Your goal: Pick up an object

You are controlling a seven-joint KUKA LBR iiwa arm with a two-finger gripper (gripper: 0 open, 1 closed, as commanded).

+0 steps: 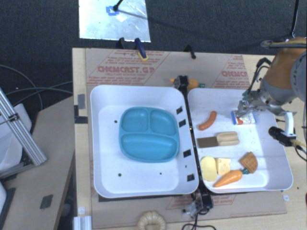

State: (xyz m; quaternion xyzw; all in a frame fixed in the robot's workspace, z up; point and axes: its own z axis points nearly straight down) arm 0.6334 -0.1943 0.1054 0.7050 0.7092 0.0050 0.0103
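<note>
The right bin holds several toy foods. A red sausage lies near its left wall. A tan bread piece with a brown slab sits mid-bin. At the front are a pale yellow round piece, a cheese wedge, an orange carrot and a brown waffle piece. A small white carton with blue and red print lies at the back right. My gripper hangs right over that carton, its tips at the carton's top edge.
The left bin carries a blue divided plate. A black divider with clips runs between the bins. The arm's grey body and orange band fill the right side above the bin's back corner.
</note>
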